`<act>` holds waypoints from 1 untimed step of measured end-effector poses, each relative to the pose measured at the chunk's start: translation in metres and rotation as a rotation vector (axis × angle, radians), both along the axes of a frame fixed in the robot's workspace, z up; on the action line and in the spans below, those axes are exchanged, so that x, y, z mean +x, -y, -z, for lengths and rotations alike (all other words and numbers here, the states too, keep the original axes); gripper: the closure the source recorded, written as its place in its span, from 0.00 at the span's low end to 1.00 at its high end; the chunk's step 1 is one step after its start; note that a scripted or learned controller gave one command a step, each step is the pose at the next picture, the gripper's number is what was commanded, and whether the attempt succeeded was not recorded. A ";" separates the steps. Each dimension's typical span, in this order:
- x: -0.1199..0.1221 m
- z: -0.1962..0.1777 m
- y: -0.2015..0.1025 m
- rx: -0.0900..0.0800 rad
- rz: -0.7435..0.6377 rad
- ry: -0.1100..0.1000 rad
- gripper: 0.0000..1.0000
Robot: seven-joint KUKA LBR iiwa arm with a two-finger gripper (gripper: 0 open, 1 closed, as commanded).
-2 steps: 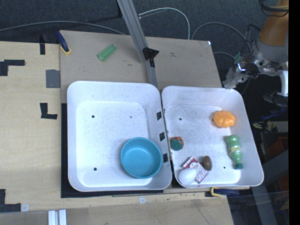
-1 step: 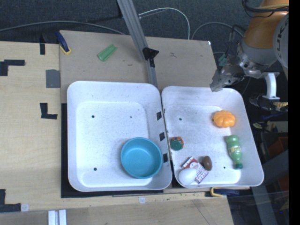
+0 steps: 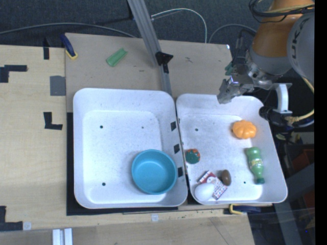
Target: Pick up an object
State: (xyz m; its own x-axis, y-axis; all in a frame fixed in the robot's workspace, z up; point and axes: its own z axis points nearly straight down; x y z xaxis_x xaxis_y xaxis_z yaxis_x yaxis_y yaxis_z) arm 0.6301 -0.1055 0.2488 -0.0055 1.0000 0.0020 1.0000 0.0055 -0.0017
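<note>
Several things sit in my right bin; the orange ball is nearest my pincer, poised at the back rim. Approach step; I can't tell its state. Next: descend over it.

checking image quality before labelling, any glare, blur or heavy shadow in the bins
Camera view: light is even and soft, no strong glare on the left bin or right bin; the blue bowl casts only a faint shadow; the gripper looks slightly blurred; small items like the egg are low in detail.
</note>
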 end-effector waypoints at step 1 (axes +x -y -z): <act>-0.017 0.014 -0.048 -0.001 0.000 -0.002 1.00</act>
